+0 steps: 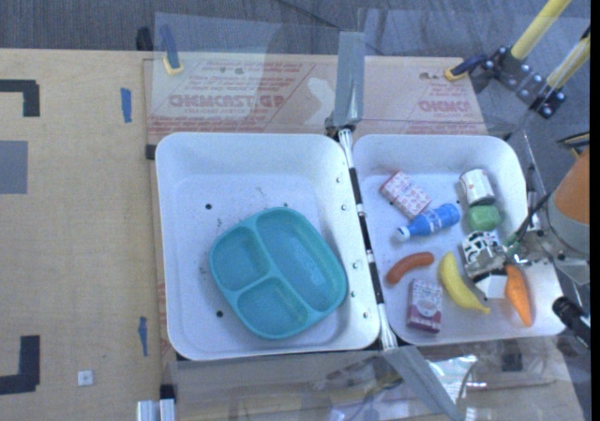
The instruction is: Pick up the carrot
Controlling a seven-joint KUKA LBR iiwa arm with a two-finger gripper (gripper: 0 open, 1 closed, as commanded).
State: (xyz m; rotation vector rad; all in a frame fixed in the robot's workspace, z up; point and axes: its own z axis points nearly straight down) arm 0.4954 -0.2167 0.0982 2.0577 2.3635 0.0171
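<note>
While parked at right bin (375,161) edge (near banana (458,282)), gripper (514,258) just above carrot (518,295), touching maybe; open or shut, can't tell

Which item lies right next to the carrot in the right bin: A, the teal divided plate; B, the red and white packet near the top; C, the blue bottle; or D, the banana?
D: the carrot lies at the right bin's lower right edge, with the banana just to its left; the bottle and packet sit farther off.
</note>
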